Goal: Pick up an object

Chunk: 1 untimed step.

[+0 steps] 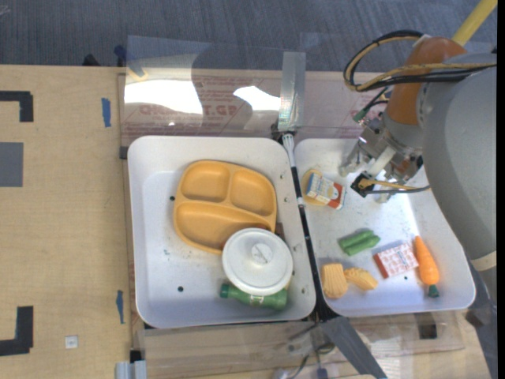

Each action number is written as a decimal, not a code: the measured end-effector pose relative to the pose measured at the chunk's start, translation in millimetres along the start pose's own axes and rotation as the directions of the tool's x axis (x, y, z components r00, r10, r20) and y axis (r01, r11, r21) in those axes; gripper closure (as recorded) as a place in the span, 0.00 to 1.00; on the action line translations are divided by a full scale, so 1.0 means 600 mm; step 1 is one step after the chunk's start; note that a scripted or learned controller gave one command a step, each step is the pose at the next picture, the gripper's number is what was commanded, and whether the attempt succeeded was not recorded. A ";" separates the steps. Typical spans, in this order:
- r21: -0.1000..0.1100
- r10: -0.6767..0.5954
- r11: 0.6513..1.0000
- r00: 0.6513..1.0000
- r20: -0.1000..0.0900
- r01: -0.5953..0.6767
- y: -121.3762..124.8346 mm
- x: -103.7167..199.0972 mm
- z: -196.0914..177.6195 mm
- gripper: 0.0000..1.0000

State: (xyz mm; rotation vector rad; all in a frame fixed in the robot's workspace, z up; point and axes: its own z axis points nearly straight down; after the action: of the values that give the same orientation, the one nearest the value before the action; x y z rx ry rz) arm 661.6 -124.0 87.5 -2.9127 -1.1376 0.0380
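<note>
We view two white bins from above. In the right bin [454, 287] we find the candidates for picking: a small carton [323, 189] with an orange-and-white label near the upper left corner, a green pod [359, 242] at centre, a yellow corn piece [348, 279] below it, a red-and-white packet [396, 260] and a toy carrot [427, 263] toward the right wall. The gripper [369, 166] hangs over the upper part of this bin, just to the right of the carton and apart from it; we see nothing held in it, and we cannot tell how far it is parted.

We judge the carton the nearest target. It looks light and thin-walled, likely to dent or skid on the smooth bin floor, so we would close gently across its flat, narrower sides. The left bin [150, 235] holds an orange divided tray [213, 192], a white lidded bowl [258, 259] and a green bottle [256, 297].
</note>
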 end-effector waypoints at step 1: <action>-0.010 0.463 0.886 0.886 -0.030 -0.463 -0.127 0.038 -0.164 0.00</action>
State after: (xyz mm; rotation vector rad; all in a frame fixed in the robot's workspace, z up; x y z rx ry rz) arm 629.5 -52.8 187.1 -3.1125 -0.4122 -0.0056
